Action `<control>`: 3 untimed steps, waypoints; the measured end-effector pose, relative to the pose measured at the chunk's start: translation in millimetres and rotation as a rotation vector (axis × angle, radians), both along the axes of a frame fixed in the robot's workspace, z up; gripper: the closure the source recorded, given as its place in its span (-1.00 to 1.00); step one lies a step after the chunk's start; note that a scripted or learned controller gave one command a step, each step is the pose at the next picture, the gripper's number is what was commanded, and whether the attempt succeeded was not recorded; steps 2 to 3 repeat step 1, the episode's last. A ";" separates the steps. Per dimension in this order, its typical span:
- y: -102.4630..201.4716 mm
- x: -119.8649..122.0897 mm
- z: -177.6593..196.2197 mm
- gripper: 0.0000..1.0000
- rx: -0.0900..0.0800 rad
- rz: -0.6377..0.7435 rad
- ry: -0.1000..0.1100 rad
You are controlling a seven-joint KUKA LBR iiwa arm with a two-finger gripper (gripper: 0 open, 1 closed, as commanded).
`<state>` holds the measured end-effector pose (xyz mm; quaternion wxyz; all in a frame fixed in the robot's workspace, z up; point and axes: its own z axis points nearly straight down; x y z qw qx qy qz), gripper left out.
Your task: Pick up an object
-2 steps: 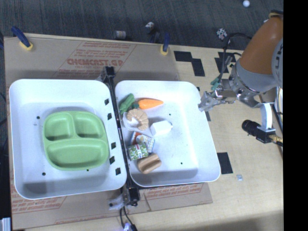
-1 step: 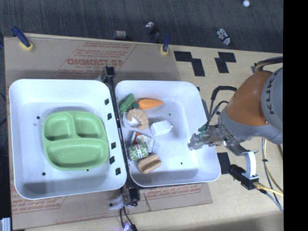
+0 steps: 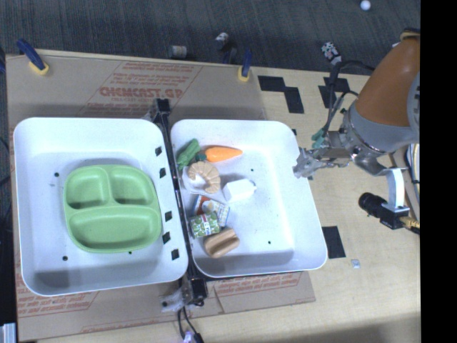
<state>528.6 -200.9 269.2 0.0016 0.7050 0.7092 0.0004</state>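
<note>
- Bench (image 3: 371, 277) bears two white bins.
- Left bin (image 3: 36, 191): green tray (image 3: 111, 207).
- Right bin (image 3: 285, 191): carrot (image 3: 223, 153), croissant (image 3: 206, 176).
- Gripper (image 3: 305, 164) beside right bin's rim; grip state: cannot tell.

A dark grey carpet (image 3: 143, 9) covers the floor beyond the pale bench (image 3: 371, 277). A brown cardboard sheet (image 3: 143, 84) with red print lies on the bench, held by blue clamps (image 3: 32, 56). Black square marks (image 3: 282, 88) dot the bench top
</note>
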 end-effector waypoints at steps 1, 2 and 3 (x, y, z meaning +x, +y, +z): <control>-10.3 -52.6 -66.6 1.00 0.002 -0.001 0.006; -10.3 -52.6 -66.6 1.00 0.002 -0.001 0.006; -10.3 -52.6 -66.6 1.00 0.002 -0.001 0.006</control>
